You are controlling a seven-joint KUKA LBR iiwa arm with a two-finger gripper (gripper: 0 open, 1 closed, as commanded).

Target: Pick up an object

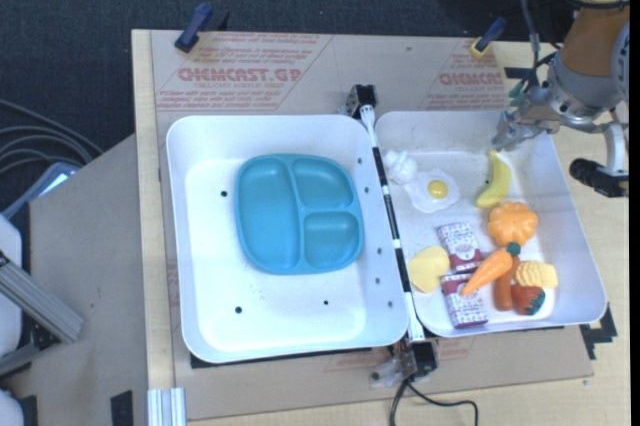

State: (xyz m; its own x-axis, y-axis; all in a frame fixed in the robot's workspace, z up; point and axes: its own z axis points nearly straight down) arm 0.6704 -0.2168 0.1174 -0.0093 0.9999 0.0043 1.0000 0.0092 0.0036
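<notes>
The right bin (pixel 570 214) holds several toy foods: a yellow banana (pixel 497 182), a fried egg (pixel 437 191), an orange pumpkin (pixel 512 222), a carrot (pixel 488 269), a corn cob (pixel 535 274), a red piece (pixel 522 300), a pale yellow piece (pixel 428 269) and two pink cartons (pixel 458 244) (pixel 466 306). A small white item (pixel 400 166) lies near the divider. My gripper (pixel 508 134) hangs over the bin's back right part, just above the banana's upper end. Nothing shows in its grasp.
The left bin (pixel 200 294) holds a blue divided plate (pixel 298 212). The grey arm with its orange band (pixel 592 44) reaches in from the upper right. Blue clamps (pixel 193 27) (pixel 488 36) sit on the board's back edge.
</notes>
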